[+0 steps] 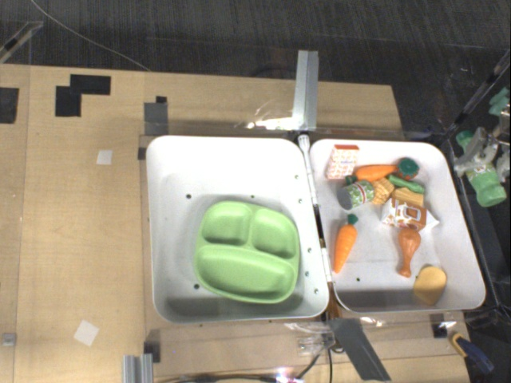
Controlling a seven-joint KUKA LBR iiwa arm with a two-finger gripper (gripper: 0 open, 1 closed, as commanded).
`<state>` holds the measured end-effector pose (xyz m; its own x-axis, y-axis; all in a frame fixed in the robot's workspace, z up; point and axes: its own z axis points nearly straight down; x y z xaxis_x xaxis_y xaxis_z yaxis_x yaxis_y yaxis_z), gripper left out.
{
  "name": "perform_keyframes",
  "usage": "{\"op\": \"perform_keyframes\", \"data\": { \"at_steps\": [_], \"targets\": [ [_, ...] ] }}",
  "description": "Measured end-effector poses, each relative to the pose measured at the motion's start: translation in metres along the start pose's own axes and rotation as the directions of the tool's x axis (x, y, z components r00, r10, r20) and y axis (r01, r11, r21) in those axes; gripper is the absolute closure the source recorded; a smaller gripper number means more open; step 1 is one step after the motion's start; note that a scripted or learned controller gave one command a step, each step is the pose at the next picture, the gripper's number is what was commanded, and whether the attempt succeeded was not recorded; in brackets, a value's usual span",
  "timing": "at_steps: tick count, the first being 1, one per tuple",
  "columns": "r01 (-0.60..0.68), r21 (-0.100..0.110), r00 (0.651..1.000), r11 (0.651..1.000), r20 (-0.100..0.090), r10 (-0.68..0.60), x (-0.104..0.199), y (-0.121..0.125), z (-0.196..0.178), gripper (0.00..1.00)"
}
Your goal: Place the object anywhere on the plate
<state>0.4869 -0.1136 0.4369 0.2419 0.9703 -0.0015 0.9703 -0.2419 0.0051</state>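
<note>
The green plate (247, 251) lay in the left bin (172, 214), long axis running left-right; the carrot (344, 244) stood upright, leaves upward

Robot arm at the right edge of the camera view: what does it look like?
Little of the arm can be seen, and it is blurred. There is a pale grey-white block with mint-green pieces by it, and thin dark rods or cables run up beside it. No markings can be made out.
</note>
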Motion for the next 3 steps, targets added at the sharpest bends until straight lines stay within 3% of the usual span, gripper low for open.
{"op": "perform_keyframes", "data": {
  "at_steps": [1, 2, 3],
  "targets": [
    [0.005, 0.0, 1.0, 1.0, -0.001, -0.005, 0.003, 0.0, 0.0, 0.0],
    [0.618, -0.005, 0.786, 0.786, 0.002, -0.618, -0.02, 0.023, -0.05, 0.0],
    [0.62, -0.004, 0.785, 0.785, 0.002, -0.62, -0.019, 0.023, -0.05, 0.0]
  ]
}}
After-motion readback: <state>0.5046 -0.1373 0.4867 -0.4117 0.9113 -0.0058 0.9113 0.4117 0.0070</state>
